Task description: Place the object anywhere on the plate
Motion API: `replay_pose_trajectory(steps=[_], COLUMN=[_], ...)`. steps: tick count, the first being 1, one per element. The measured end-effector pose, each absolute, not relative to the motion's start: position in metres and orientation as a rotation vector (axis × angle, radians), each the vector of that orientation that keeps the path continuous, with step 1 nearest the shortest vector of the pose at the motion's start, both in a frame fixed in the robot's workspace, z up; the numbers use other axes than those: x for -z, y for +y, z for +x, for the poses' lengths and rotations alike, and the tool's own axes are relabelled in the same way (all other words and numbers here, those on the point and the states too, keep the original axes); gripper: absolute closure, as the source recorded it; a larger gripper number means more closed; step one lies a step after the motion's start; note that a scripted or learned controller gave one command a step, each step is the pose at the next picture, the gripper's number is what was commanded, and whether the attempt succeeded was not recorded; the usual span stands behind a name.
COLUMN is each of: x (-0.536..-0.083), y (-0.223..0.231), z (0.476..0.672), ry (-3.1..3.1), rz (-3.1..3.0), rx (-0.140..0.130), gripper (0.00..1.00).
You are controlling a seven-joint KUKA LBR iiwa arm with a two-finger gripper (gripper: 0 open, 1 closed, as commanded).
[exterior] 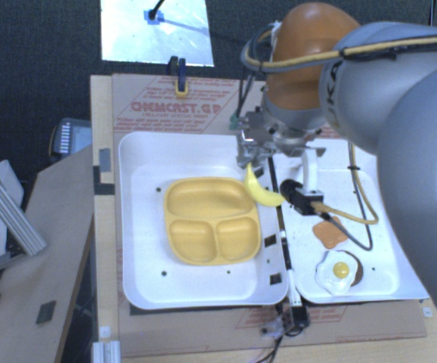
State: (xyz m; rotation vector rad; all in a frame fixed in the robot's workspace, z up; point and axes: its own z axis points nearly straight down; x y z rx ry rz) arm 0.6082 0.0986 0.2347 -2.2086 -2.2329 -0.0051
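A yellow plate (203, 225) with three compartments lies in the middle of the left white bin (139, 225). A small yellow banana (261, 193) hangs at the plate's upper right corner, over the strip between plate and bin wall. Its top end sits between the fingers of my gripper (247, 159), which is shut on it. The gripper points down from the orange-banded wrist, just above the back right of the left bin. The banana's lower end curves right toward the divider between the bins.
The right bin (377, 255) holds a fried egg (336, 272) partly over a brown disc (357, 271), and an orange-brown slice (329, 235) behind them. The big grey arm covers the right bin's far side. A cardboard sheet (165, 106) lies behind the bins.
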Motion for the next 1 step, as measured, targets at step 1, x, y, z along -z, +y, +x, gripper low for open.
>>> replay_pose_trajectory(steps=[1], x=[-0.2233], y=[0.1563], z=[0.6066], ry=[-2.232], rz=[-2.209], rx=[0.004], gripper=[1.0])
